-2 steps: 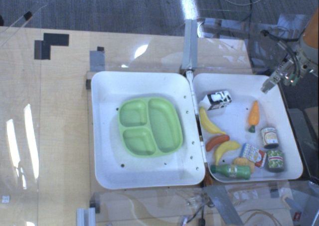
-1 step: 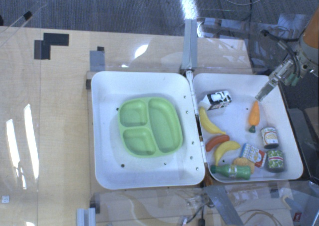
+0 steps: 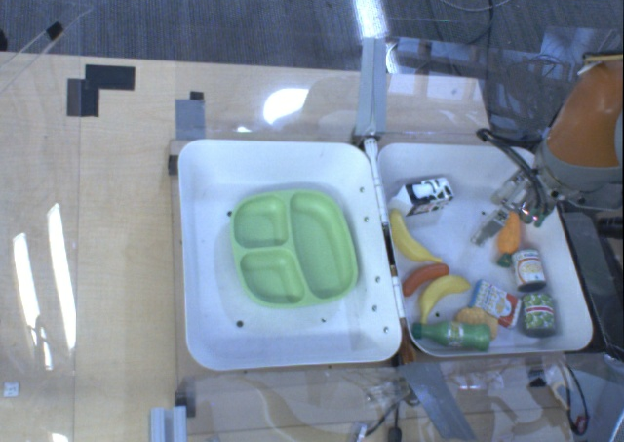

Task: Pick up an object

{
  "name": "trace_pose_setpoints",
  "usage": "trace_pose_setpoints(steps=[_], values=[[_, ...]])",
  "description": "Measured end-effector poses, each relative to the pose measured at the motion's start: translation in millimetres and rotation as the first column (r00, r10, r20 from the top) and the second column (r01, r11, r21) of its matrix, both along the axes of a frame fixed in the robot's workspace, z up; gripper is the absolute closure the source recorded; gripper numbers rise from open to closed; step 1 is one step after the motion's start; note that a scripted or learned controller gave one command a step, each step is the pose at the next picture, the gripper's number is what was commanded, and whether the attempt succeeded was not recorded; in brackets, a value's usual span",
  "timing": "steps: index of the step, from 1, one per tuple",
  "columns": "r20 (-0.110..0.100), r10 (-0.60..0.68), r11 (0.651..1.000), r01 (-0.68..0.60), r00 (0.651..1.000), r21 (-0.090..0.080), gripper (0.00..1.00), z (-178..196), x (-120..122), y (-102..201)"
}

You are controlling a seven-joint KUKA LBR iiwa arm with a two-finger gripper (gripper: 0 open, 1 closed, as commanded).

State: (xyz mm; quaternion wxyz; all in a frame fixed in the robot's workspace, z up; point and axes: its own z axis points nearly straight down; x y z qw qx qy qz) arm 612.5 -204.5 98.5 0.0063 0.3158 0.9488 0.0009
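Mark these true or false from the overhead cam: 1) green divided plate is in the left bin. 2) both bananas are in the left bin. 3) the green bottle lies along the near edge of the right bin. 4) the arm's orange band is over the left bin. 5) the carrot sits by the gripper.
1) True. The green divided plate lies in the left bin.
2) False. Both bananas lie in the right bin.
3) True. The green bottle lies on its side along that edge.
4) False. The orange band is by the right bin's far right corner.
5) True. The carrot is right beside the gripper.
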Motion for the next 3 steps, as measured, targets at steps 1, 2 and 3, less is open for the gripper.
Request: trace_pose_setpoints(steps=[1, 2, 3], values=[[0.011, 0.000, 1.000, 0.000, 1.000, -0.001, 1.00, 13.1, 3.5, 0.6], [0.011, -0.001, 1.000, 0.001, 1.000, -0.001, 0.00, 13.0, 3.5, 0.6], [-0.002, 0.065, 0.998, -0.065, 0.998, -0.001, 0.00, 63.3, -16.3, -1.1]])
